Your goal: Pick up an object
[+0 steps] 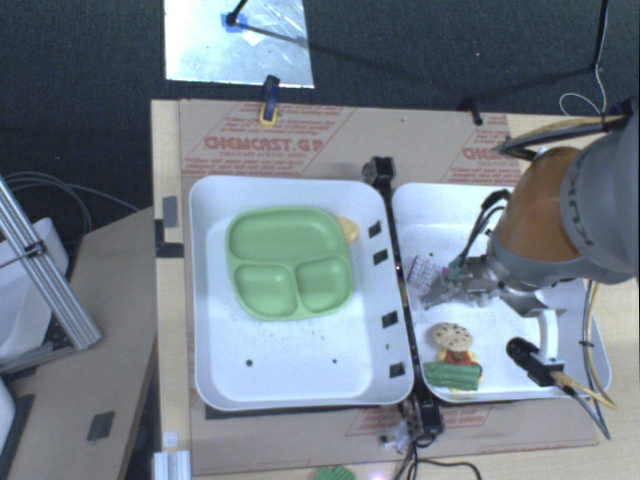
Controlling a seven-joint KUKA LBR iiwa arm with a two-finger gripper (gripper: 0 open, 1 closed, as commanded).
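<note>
Looking down on a tan table (330, 133) with red CHEMCAST print across the far part. Carrying two shallow white bins side by side, left bin (230, 368) and right bin (430, 208), meeting along a seam with black clips down the middle. Past the far edge, down on the dark floor, a shiny foil sheet (238, 28). Reaching in from the right over the right bin, the grey arm (600, 198) with its orange band (535, 208). In the left bin, toward the far side, a green divided plate (290, 263), flat, three compartments.

End effector (440, 290) down low around the middle of the right bin, aimed left toward the seam. Honestly can't tell whether spread or pressed together, way too much blurry metal there, and can't tell about pinching anything either.

Now the pickable stuff. In the near left corner of the right bin, a green ridged toy (453, 373) with a bit of red along the top, right by the near wall. Just beyond it, touching or close to it, a round tan cookie (452, 335) with dark spots. Farther back, just left of the end effector, a small pale speckled piece (422, 268); touching the metal or just beside, can't say. Peeking out at the plate's far right edge, a small yellow thing (347, 230), mostly hidden. Lastly a little yellow clamp (268, 108) on the table's far edge.
</note>
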